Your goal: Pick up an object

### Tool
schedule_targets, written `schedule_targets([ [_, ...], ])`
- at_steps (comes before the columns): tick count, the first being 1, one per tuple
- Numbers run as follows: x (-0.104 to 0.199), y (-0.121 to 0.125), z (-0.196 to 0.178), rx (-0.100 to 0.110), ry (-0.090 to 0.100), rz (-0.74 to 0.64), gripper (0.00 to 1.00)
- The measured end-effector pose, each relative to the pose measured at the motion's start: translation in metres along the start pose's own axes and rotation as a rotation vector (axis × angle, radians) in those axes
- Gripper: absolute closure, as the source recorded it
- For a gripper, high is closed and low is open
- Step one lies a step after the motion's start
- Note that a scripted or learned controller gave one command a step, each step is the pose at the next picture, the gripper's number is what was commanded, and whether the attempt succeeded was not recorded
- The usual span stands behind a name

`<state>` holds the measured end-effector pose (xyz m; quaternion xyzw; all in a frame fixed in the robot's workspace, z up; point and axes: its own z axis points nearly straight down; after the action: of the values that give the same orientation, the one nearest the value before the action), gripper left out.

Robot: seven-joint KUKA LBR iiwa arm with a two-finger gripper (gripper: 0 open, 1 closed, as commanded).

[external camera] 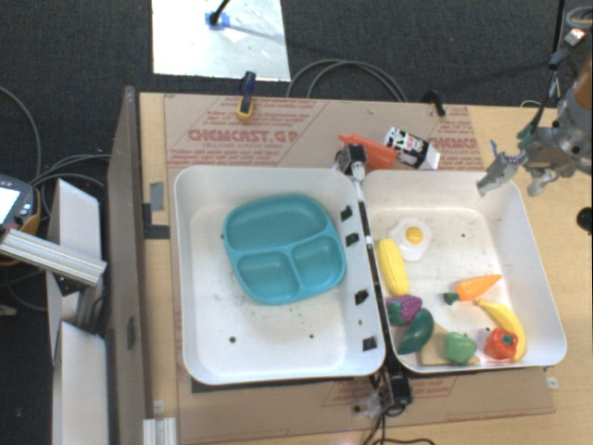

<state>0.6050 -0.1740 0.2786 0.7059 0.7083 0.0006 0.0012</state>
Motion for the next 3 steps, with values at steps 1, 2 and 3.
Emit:
schedule_targets([
  [1,0.043,-0.018,0.134,0.015,0.006,-0.003,0.00],
  [2,0.052,0.019,0.028,-0.012,-0.002,-0.004,0.00],
  [3,0.083,-0.028,0.161,0.016,0.005,0.001,0.00],
])
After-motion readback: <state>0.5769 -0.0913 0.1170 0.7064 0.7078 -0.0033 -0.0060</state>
